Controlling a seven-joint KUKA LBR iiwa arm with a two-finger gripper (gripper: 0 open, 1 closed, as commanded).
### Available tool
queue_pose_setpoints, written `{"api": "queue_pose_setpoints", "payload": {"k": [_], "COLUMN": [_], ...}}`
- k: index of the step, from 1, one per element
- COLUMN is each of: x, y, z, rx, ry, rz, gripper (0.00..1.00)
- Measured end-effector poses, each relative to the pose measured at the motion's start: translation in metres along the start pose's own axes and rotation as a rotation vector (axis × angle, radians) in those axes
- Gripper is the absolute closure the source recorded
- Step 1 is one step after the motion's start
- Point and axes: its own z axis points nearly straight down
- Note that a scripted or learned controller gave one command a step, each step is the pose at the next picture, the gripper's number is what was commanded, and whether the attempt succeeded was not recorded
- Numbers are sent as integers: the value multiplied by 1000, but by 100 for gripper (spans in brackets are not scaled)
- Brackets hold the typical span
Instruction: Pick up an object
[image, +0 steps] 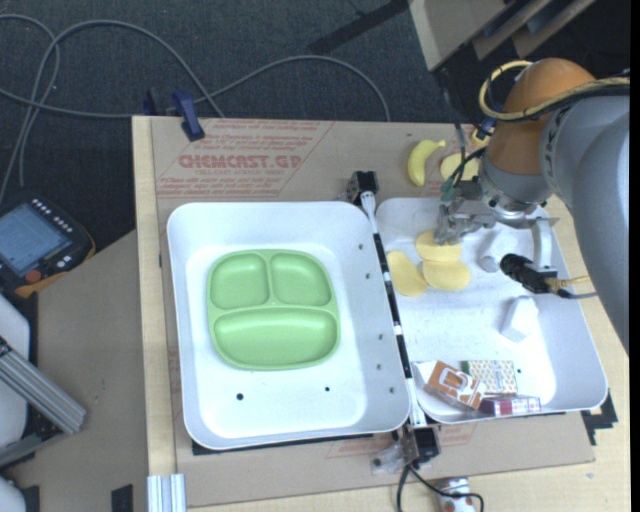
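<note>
Pale yellow flat plastic pieces lie in the right white bin. We see the gripper touching them, and cannot tell its state.

Green divided tray, perhaps plastic, left bin.

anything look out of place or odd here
Yes: a yellow banana lies on the brown board behind the right bin, outside both bins. The other small items sit inside that bin.

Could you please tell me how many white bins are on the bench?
2: the left bin holds a green divided plate; the right bin lies beside it, under the arm.
</note>
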Motion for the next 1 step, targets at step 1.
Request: {"api": "queue_pose_setpoints", "payload": {"k": [1], "x": [0], "y": [0], "z": [0], "rx": [1], "ry": [0], "rz": [0], "gripper": [0]}}
